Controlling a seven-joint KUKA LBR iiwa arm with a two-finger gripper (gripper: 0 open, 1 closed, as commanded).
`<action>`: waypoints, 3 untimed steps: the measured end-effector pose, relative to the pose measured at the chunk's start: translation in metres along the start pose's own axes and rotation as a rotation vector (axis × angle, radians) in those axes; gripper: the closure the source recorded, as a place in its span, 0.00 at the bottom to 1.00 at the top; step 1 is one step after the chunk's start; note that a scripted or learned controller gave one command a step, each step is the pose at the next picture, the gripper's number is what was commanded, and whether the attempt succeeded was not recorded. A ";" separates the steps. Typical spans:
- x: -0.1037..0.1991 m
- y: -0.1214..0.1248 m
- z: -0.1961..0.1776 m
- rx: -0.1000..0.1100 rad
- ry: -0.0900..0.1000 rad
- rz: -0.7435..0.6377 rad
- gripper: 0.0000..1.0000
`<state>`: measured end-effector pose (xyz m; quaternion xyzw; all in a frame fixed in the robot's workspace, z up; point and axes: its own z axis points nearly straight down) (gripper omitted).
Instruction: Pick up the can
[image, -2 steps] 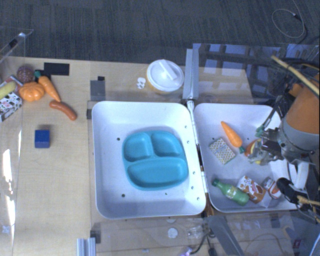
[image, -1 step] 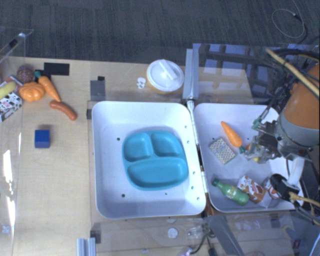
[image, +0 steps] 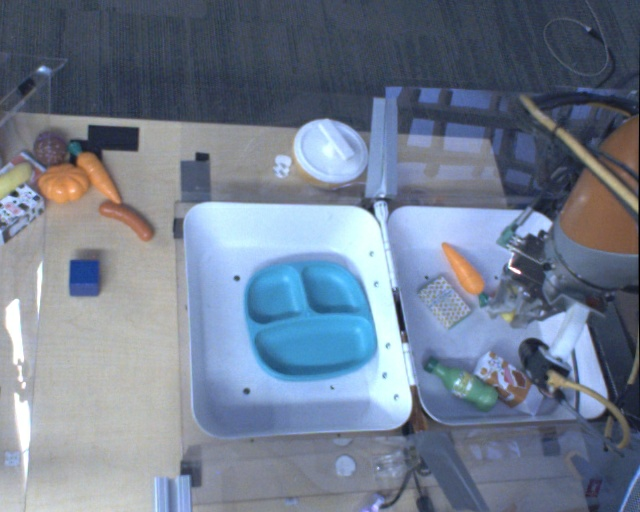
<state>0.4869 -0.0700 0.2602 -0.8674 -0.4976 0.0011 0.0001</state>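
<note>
fixed overhead camera, slanted down, both bins

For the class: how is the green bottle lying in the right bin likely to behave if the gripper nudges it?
The green bottle lies on its side, so it would probably roll rather than tip. It looks small and plastic, so likely light. It rests against a colourful packet, which may slide with it.

Robotics lab: wooden bench with twin white bins, toy food, trailing cables.

Wooden bench, two white bins
</note>
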 end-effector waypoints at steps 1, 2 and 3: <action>0.016 -0.009 -0.014 0.000 0.000 0.222 1.00; -0.003 0.007 0.009 0.001 0.001 0.451 1.00; 0.005 0.023 0.037 0.001 0.001 0.083 1.00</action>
